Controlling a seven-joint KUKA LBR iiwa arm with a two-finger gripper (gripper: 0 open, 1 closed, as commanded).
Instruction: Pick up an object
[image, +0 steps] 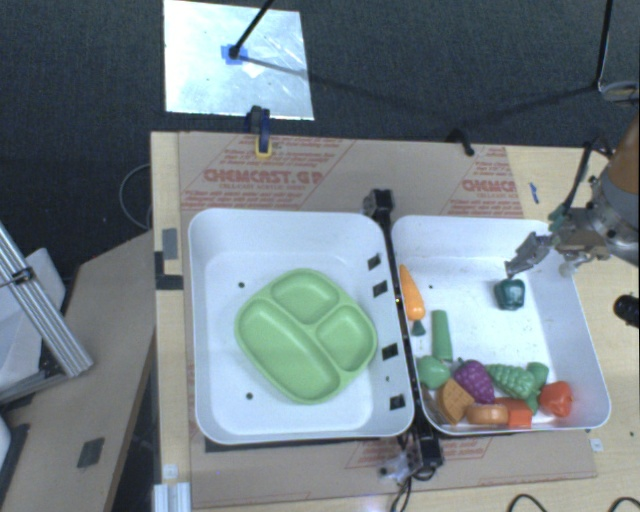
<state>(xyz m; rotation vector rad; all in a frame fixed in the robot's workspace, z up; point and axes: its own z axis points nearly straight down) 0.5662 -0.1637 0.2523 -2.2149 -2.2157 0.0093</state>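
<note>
My gripper (538, 265) hangs over the far right part of the right bin (578, 330), reaching in from the right. Its two fingers stand apart, open, with nothing between them. A small teal toy (511, 293) lies on the bin floor just below and a little left of the fingertips, apart from them. Along the bin's left wall lie an orange carrot (410, 291) and a green cucumber piece (440, 334). Toy foods are piled in the near corner: purple grapes (473, 379), a dark green bumpy piece (514, 380) and a red tomato (556, 398).
A green divided plate (305, 335) lies in the left bin (215, 300). Black clips sit on the rim (390, 300) between the bins. An aluminium frame (40, 320) stands at the left. Cables cross the far floor.
</note>
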